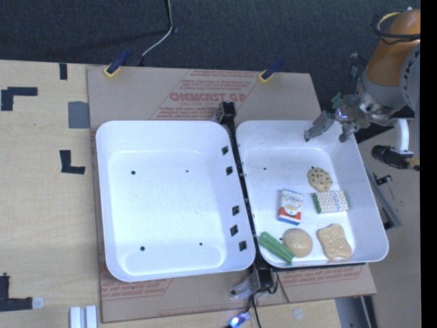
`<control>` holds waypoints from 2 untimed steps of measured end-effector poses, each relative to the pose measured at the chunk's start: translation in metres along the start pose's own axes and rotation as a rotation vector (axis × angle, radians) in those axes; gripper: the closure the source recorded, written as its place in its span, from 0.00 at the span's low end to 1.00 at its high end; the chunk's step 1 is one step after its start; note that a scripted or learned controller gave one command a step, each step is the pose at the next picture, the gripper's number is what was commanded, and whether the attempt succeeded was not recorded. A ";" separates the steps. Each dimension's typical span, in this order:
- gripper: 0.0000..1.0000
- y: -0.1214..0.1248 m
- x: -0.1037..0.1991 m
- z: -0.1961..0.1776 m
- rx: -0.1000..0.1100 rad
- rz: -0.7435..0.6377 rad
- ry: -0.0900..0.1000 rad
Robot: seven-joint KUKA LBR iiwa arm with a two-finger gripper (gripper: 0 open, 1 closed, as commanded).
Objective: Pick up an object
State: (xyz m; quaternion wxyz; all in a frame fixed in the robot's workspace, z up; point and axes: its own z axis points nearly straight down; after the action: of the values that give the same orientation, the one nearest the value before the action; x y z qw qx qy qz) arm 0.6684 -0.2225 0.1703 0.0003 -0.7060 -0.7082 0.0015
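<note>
Nearest the camera, along the near edge of the right bin (372, 207), lie three things in a row: a green stick-shaped piece (276, 247) at the near left corner, a round tan bun (297, 242) just beside it, and a tan bread slice (334, 242) toward the near right corner. My gripper (330, 130) hangs over the far right corner of that same bin, its two grey fingers (315, 128) spread apart with nothing between them, well apart from every object below. My grey arm comes in from the right, with the orange band (403, 24) showing above the wrist. Closest to my fingers is a speckled round cookie (319, 178), near the middle of the bin and a little toward its right wall. Just beside it on the near side sits a small patterned packet (331, 201), with what may be a green strip along its left edge, though the view is too coarse to be sure. Left of that packet stands a little white carton (291, 206) with blue and red on its front, apart from the cookie and the packet. Farther out, the left bin (109, 139) sits side by side with the right one, both resting on a brown cardboard sheet (205, 94).
</note>
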 end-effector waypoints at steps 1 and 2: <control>0.00 0.000 0.000 -0.006 -0.002 0.001 0.000; 0.00 0.000 0.000 -0.011 -0.003 0.001 0.000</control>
State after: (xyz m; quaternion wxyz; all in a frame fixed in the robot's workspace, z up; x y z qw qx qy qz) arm 0.6687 -0.2228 0.1812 -0.0005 -0.7064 -0.7078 0.0004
